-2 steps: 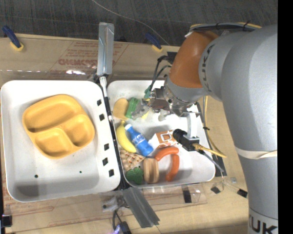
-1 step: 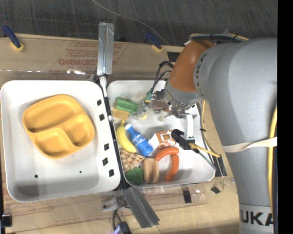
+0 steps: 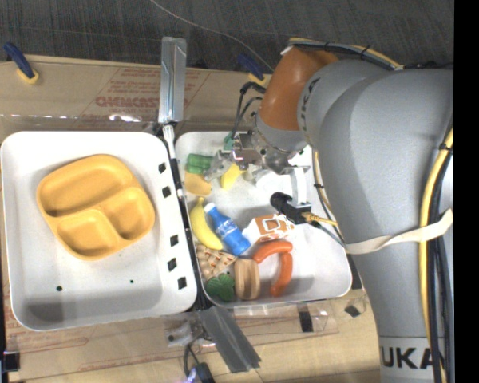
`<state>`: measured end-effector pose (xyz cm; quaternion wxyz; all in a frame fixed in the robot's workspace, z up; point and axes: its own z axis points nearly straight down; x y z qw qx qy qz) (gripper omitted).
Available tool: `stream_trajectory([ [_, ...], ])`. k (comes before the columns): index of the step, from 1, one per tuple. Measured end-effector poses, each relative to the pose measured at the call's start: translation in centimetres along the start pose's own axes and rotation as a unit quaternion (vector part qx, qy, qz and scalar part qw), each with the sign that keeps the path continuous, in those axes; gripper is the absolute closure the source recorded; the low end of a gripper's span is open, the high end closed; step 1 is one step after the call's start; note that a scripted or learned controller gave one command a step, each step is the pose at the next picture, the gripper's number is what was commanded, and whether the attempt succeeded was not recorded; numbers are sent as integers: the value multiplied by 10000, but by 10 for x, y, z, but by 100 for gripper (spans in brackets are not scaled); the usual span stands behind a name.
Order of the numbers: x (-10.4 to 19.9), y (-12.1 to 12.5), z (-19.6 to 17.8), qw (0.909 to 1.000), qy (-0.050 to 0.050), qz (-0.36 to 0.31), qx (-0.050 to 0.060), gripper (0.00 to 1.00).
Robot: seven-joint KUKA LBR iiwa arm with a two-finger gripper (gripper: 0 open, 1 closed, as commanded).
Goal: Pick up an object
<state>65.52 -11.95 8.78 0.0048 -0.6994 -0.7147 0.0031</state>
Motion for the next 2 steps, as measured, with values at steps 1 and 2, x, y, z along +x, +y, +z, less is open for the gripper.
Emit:
stream_trajectory([
  [1, 0, -3, -4, 10000, 11, -11, 75, 100],
  [2, 76, 3, -103, 9945, -2, 1044, -48, 100],
])
